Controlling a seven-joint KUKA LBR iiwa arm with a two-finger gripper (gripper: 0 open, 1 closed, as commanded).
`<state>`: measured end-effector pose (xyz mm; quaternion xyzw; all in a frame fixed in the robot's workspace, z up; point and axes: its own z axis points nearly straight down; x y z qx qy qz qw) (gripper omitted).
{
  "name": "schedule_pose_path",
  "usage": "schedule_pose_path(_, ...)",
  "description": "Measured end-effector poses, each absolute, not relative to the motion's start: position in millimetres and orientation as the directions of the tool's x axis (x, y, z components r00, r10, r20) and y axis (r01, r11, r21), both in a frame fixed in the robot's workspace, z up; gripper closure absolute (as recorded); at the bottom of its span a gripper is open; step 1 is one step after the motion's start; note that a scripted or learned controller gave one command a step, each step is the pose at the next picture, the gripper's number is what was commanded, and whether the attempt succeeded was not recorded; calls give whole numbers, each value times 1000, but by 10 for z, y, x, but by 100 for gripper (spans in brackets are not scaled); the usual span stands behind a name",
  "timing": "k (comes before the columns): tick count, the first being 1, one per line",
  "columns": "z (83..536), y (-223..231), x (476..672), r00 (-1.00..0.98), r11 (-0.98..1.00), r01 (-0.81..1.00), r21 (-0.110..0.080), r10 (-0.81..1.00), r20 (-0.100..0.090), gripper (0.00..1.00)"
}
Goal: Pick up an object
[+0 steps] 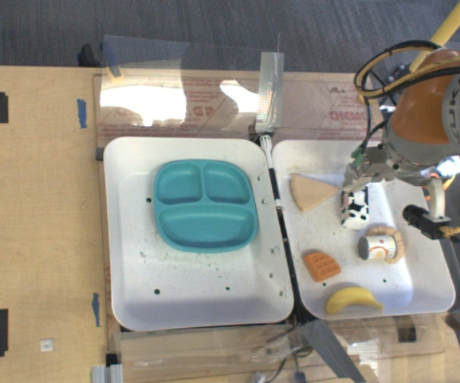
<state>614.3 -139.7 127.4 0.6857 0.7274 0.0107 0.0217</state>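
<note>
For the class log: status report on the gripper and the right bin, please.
Gripper low in right bin, over black-and-white cow toy. Grasp unconfirmed. Tan wedge close alongside; banana, orange piece, round toy lie apart.

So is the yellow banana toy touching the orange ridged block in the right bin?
Apart. The camera view shows bare white bin floor between the yellow banana toy and the orange ridged block.

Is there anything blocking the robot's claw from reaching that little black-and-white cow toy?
Nothing visible does. The gripper hangs right over the cow toy in the right bin, at its upper end. The tan wedge lies to its left and the round toy below it, both apart from the cow toy.
</note>
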Motion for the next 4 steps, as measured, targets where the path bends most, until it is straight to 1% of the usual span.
schedule_pose_path(1, 1261, -1394, 6136, -59, 59, 997, 43, 998, -16, 0)
schedule_pose_path(2, 1096, -1535, 5973, -365, 366, 929, 46, 930, -36, 0)
schedule_pose_path(3, 1076, -1589, 6399, -312, 312, 949, 36, 950, -25, 0)
schedule_pose_path(4, 1239, -1613, 6444, -311, 313, 948, 51, 950, -39, 100)
